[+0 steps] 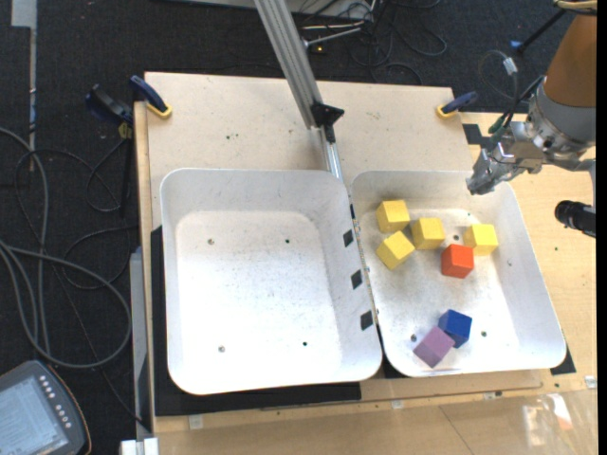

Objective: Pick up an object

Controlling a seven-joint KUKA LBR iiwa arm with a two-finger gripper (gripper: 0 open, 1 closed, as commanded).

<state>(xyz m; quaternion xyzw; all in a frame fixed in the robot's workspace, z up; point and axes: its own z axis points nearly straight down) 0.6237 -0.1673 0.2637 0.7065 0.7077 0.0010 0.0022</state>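
We see the gripper (482, 180), finger state indiscernible, above the right bin's (531, 297) far rim; the 4 yellow blocks (426, 232) crowd the orange block (457, 260), so we expect a descent could jam.

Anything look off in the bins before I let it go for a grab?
Nothing stands out. All seven blocks sit inside the right bin: four yellow blocks and an orange block clustered near its far side, a blue block touching a purple block nearer the front. The gripper hovers at the bin's far right corner.
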